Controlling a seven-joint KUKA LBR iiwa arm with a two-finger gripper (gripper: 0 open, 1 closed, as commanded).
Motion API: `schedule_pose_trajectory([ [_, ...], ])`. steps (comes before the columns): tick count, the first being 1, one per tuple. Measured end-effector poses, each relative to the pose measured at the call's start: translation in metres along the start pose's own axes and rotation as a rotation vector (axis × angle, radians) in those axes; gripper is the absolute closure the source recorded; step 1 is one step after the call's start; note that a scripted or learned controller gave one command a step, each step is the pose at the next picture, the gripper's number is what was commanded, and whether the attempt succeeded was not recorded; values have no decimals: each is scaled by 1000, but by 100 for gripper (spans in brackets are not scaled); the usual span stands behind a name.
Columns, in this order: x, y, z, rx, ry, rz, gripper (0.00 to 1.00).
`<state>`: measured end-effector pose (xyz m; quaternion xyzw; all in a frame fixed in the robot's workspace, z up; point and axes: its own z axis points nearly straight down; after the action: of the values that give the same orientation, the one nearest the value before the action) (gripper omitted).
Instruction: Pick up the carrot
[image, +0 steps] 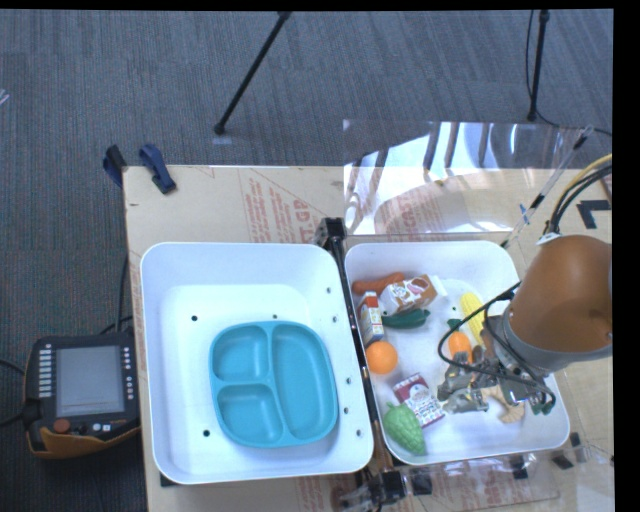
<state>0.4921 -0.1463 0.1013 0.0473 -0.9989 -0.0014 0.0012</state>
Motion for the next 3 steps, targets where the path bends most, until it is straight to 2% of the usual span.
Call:
schedule_pose_trajectory([
  [1,-2,2,-9,-2,0,-3,100],
  [2,-30,-67,15,0,-2,400,100],
  [3,-41,-11,16,-1,2,773,100],
])
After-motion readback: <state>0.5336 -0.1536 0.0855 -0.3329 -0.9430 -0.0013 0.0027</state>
